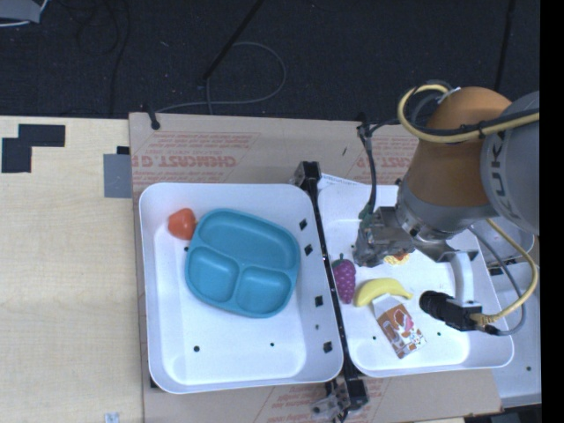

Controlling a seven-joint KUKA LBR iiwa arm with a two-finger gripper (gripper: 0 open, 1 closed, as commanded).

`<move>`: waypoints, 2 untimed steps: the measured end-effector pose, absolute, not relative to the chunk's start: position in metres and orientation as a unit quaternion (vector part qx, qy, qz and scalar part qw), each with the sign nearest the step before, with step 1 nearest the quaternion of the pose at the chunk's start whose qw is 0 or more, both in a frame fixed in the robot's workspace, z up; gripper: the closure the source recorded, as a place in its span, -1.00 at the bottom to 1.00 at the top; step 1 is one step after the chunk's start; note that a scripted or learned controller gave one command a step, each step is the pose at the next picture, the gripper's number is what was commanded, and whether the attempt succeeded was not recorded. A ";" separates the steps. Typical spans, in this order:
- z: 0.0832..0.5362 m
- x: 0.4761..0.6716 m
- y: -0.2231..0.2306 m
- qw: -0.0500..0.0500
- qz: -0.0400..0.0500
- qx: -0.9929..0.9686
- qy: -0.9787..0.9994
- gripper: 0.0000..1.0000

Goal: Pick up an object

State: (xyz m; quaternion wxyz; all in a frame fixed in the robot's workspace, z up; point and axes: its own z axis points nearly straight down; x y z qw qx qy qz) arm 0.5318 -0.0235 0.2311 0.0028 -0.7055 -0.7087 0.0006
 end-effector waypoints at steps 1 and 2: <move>0.238 0.512 0.026 0.003 0.001 -0.706 -0.708 1.00; 0.236 0.508 0.081 0.002 0.001 -0.705 -0.709 1.00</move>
